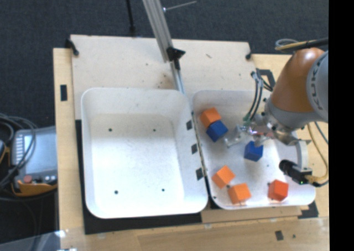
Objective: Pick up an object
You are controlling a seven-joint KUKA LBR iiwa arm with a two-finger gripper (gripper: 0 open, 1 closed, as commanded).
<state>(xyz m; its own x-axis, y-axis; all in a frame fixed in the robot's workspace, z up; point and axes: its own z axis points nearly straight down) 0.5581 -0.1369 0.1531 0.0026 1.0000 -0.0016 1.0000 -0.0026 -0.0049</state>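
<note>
The right bin [260, 98] holds several cubes. An orange cube [210, 116] touches a blue cube [217, 130] near the bin's left wall. Two orange cubes [224, 176] [240, 192] and a red-orange cube [278, 189] lie along the front. My gripper [247, 138] hangs low over the middle of this bin and looks open, with one grey finger [233, 139] reaching left. A second blue cube [253, 151] sits just below and in front of the gripper's right side. It is not clearly between the fingers.
The left bin [88, 134] lies beside the right one, with a shared rim [196, 145] between them. A slanted metal pole [157, 17] rises behind the bins. The arm's orange band [293, 81] and cables overhang the right bin's far right side.
</note>
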